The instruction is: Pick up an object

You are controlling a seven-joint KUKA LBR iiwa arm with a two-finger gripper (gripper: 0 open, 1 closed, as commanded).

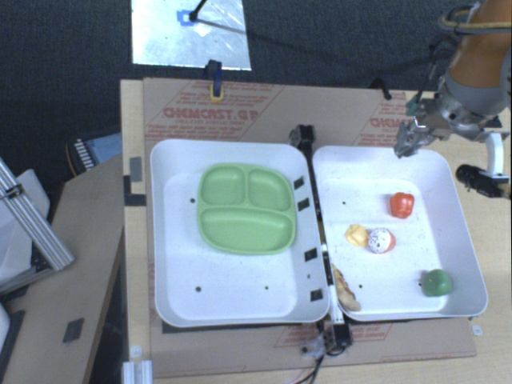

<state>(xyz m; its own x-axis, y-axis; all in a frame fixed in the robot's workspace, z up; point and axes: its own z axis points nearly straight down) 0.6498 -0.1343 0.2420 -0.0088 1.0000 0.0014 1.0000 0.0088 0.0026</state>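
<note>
The right bin holds a red pepper-like toy, a small yellow piece, a white and pink ball, a green round toy and a tan banana-like piece by the bin's left wall. My gripper hangs over the far rim of the right bin, well above and behind the red toy. Nothing shows between its fingers.
The left bin bears a green divided plate. A black clip row runs along the seam between the bins. A shiny sheet lies on the dark floor beyond the bench. An aluminium rail stands at the left.
</note>
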